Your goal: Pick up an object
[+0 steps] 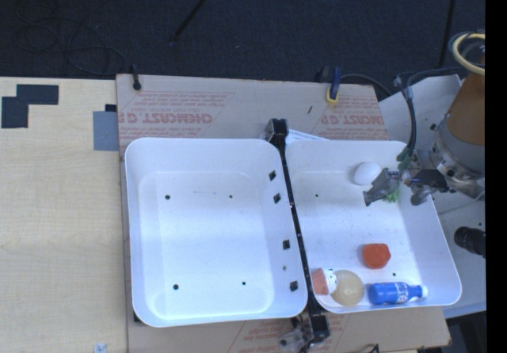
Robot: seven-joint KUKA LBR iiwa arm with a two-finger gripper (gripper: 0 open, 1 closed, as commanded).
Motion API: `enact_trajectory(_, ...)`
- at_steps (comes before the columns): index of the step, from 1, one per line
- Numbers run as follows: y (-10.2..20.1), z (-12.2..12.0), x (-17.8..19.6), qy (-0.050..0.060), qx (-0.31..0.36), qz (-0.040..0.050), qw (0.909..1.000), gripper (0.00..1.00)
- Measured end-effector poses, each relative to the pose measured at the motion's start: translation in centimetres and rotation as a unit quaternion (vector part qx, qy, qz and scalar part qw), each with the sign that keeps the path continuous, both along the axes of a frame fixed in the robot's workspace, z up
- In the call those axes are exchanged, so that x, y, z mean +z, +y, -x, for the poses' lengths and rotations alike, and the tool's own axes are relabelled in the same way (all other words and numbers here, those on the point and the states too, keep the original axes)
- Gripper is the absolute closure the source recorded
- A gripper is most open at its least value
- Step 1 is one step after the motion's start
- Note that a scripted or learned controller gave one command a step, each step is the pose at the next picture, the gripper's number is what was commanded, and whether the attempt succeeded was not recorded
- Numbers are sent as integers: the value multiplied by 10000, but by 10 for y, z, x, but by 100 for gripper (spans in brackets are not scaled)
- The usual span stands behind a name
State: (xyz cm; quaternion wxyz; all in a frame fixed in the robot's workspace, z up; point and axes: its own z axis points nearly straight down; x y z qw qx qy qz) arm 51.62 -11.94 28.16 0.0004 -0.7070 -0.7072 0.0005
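My gripper (398,190) hangs over the upper right of the right bin (333,264), its two dark fingers spread apart, so it is open. Something small and green (391,196) shows between the fingers, but I cannot tell whether it is touched. A white ball (366,172) lies just left of the gripper. Farther toward the front, a red block (376,256) rests on the bin floor. Along the front wall lie a blue bottle (394,293), a beige round object (347,288) and a small orange-and-white piece (320,281).
The left bin (158,264) sits beside the right one, divided by a black clip rail (287,209). Both stand on a cardboard sheet (198,110). The arm's orange band (469,110) and cables fill the right side.
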Motion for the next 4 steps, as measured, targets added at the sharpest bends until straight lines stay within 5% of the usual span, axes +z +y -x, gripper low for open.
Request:
enact_trajectory(1,-61,45,-101,63,-39,-9,10000,0)
enact_trajectory(2,-53,42,-150,35,0,-18,10000,0)
enact_trajectory(3,-55,41,-137,18,-33,-13,10000,100)
enact_trajectory(4,-55,41,-137,18,-37,-13,10000,0)
